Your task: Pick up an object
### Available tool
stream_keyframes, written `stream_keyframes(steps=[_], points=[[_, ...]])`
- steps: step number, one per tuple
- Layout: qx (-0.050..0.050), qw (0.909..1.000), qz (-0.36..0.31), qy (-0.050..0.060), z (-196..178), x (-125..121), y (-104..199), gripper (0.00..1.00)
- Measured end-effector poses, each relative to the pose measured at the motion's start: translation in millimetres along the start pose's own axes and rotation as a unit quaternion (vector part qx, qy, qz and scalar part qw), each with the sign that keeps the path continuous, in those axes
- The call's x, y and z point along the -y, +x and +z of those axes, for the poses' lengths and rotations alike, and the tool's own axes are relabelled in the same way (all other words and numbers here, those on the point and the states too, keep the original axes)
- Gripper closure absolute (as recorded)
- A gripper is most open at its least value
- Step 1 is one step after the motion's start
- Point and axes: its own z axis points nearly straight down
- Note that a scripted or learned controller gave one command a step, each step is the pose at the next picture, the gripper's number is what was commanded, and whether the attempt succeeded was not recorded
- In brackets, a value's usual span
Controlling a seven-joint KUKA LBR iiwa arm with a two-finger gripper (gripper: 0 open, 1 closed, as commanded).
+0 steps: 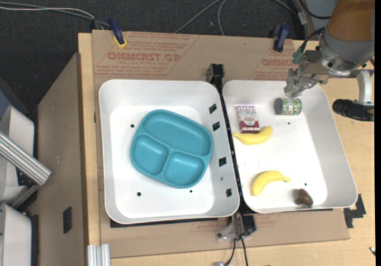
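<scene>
The gripper (296, 87) hangs over the far part of the right bin (339, 157), just above a small green can (289, 106); whether it is open or closed cannot be told. Two bananas (253, 136) (267, 181) and a red-and-white box (246, 118), print unreadable, lie nearby. The left bin (113, 140) holds a teal divided plate (171, 147). The cardboard (149, 50) reads "CHEMCAST".
</scene>
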Motion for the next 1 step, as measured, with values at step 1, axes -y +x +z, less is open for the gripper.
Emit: stream_keyframes(steps=[1], points=[[0.000,1.0000,-0.001,-0.001,-6.3,-3.9,55.8,1.00]])
